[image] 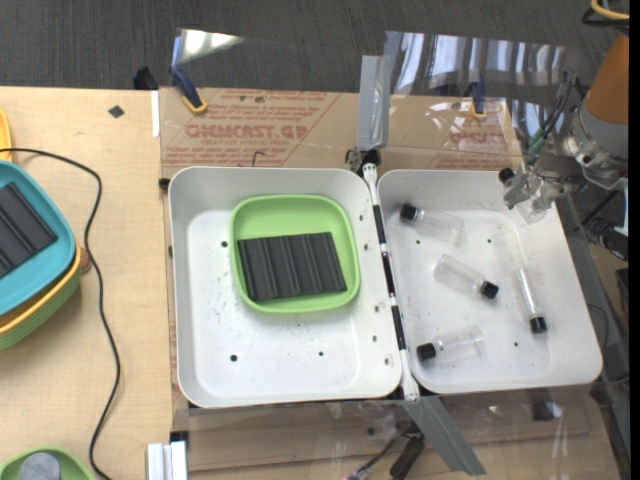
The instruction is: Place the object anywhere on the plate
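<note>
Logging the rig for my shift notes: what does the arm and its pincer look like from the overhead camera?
The arm shows an orange band above a grey wrist, with thin cables beside it. The pincer is small, metallic grey, with dark fittings.

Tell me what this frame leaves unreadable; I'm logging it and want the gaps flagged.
- Gripper, camera view: small and blurred against the right bin's rim, so its finger state is unclear.
- Four clear vials, camera view: transparent bodies fade into the white bin; contents unreadable.
- Arm, camera view: cut off by the right edge.
- Green plate, camera view: its middle is hidden under a black ridged insert.
</note>
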Tool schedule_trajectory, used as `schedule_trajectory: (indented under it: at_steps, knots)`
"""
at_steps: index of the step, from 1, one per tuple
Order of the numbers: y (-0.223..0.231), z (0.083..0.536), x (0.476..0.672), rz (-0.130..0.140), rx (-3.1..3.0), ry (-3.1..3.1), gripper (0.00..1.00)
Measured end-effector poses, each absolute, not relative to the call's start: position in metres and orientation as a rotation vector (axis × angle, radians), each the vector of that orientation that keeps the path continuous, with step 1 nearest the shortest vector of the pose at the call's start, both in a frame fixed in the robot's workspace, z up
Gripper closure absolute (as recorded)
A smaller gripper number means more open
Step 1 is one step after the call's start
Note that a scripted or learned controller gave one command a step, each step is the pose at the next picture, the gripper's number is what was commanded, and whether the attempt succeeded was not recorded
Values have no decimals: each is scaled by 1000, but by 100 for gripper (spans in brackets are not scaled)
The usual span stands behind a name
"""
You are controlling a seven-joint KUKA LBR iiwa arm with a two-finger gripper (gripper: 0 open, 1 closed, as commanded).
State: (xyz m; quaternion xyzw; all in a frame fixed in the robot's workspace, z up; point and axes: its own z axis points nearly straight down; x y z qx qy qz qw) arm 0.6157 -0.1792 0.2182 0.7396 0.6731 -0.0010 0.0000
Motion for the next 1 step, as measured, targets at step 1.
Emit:
schedule_trajectory:
  at_steps: [1]
  knots:
    - [-179,218,616,-3,2323,2114,0]
